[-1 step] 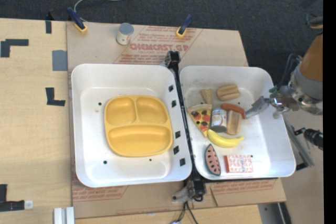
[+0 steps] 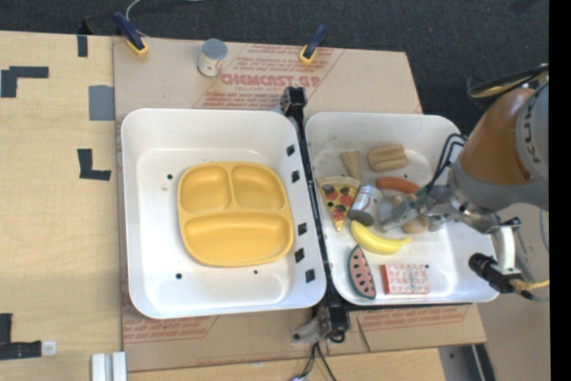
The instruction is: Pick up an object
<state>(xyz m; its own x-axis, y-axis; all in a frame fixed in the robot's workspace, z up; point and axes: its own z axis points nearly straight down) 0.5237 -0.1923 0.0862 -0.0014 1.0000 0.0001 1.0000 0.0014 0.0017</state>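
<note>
Toy food crowds the right bin (image 2: pixel 446 128); the gripper (image 2: pixel 412 211) is low among it.
Banana (image 2: pixel 379 238), pizza slice (image 2: pixel 339 199) and sausage (image 2: pixel 397 185) surround the jaws; I cannot tell their spread. Left bin (image 2: pixel 143 192) carries a yellow tray (image 2: pixel 235 214).

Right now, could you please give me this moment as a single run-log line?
arm: over right bin | pincer: low among toys, beside banana | grasp: unconfirmed | yellow tray: left bin
</note>
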